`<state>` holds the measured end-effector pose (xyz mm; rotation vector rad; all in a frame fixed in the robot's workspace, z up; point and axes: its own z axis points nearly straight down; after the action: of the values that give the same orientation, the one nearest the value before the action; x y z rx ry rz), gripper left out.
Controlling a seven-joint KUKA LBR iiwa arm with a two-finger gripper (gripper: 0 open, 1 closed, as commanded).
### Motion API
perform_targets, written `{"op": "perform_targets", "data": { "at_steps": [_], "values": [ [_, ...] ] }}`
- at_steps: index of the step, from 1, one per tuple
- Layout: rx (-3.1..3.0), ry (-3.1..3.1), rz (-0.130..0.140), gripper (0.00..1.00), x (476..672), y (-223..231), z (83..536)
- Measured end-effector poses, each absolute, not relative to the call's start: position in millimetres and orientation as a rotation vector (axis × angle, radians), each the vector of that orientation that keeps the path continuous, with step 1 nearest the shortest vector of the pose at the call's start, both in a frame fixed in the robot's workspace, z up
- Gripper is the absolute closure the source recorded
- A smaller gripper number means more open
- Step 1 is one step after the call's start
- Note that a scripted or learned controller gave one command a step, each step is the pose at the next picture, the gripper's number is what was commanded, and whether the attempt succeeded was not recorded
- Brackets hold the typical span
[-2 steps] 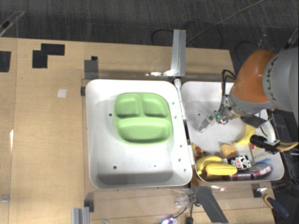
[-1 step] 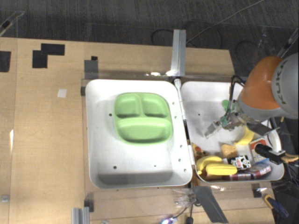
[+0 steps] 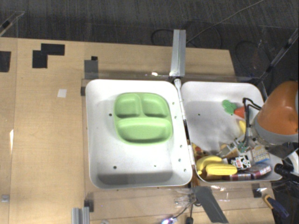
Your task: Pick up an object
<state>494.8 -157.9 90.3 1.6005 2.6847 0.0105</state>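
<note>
On the counter (image 3: 42, 139), the left bin (image 3: 98, 171) holds a green divided tray (image 3: 142, 117); the right bin (image 3: 205, 101) has a clutter pile with a yellow banana (image 3: 214, 166) at its near edge. The end effector (image 3: 244, 146) is low over that pile, seemingly mid-reach; whether it is open or closed I cannot tell. The next move likely calls for settling on one item and closing on it.

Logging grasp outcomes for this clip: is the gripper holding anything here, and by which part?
Cannot be told. The arm hangs over the right bin, above the clutter near the banana, and its bulk hides any hold.
</note>
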Motion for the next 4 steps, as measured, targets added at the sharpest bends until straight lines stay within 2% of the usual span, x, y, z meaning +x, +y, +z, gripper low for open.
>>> {"op": "perform_targets", "data": {
  "at_steps": [1,2,3,4],
  "values": [
    [1.51,2.744,0.004,0.0,497.4,-150,93],
    [1.509,2.745,0.01,1.0,500.0,-148,102],
    [0.988,2.977,0.004,1.0,525.8,-81,184],
    [1.358,2.83,0.002,1.0,575.8,-115,102]
  ]
}}
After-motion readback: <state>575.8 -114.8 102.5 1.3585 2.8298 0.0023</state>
